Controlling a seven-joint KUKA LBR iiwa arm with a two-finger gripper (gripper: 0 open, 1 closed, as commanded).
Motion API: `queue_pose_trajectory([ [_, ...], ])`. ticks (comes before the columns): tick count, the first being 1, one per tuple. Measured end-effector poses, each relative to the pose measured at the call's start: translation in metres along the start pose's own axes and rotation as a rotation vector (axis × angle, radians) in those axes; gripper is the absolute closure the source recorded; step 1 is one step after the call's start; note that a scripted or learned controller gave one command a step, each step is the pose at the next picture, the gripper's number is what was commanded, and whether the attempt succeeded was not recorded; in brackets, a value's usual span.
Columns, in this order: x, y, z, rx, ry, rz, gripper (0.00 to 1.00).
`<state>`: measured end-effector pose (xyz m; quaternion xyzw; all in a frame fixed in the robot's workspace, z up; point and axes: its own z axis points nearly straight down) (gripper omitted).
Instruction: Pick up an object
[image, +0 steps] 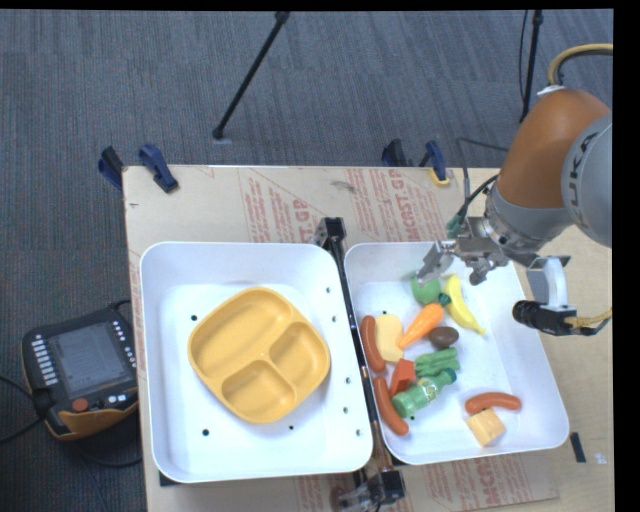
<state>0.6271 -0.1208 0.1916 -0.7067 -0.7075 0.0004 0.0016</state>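
Observation:
My gripper (456, 267) hangs over the far end of the right bin (535, 375). Its fingers are spread open and nothing sits between them. Just below it lie a green toy vegetable (427, 290) and a yellow banana (463, 306). An orange carrot (424, 322) rests slantwise beside them. Toward the bin's middle are a red sausage (370, 342), a pale yellow piece (388, 337), a dark brown lump (444, 336), a green bottle (423, 392) and a red pepper (401, 376).
The left bin (165, 300) holds a yellow divided plate (258, 355). Another sausage (493, 402) and a cheese cube (486, 428) lie at the right bin's near corner. A handheld controller (80, 370) sits on the floor at left. Clamps (155, 165) grip the bench's far edge.

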Motion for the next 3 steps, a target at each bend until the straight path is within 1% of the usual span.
queue_pose_trajectory([
  [1, -0.054, 0.004, 0.105, 0.003, 0.0, 0.002, 0.0],
  [2, -0.054, 0.005, 0.094, 0.001, 0.0, 0.002, 1.0],
  [3, -0.006, 0.003, 0.02, -0.004, -0.001, -0.001, 1.0],
])
